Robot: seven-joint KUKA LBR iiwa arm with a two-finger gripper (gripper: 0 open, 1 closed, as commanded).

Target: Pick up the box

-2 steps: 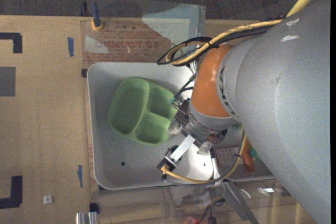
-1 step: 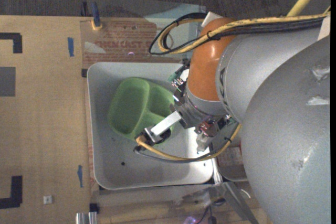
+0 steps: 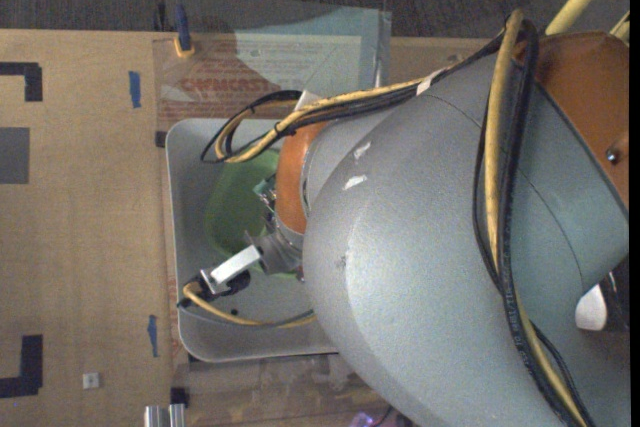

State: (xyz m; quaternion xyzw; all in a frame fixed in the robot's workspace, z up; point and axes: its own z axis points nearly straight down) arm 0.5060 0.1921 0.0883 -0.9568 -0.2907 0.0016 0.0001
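The grey arm [image 3: 430,255] is observed reaching over a white bin [image 3: 190,225] on the bench [image 3: 80,215], with its orange band [image 3: 290,180] above the bin's middle. The gripper [image 3: 272,233] is located just below the band, over the bin's floor; whether it is apart or together cannot be told. A green object [image 3: 232,205] is recorded on the bin's floor, between the left wall and the wrist, partly covered by the arm. Whether it is the item to be picked cannot be told.
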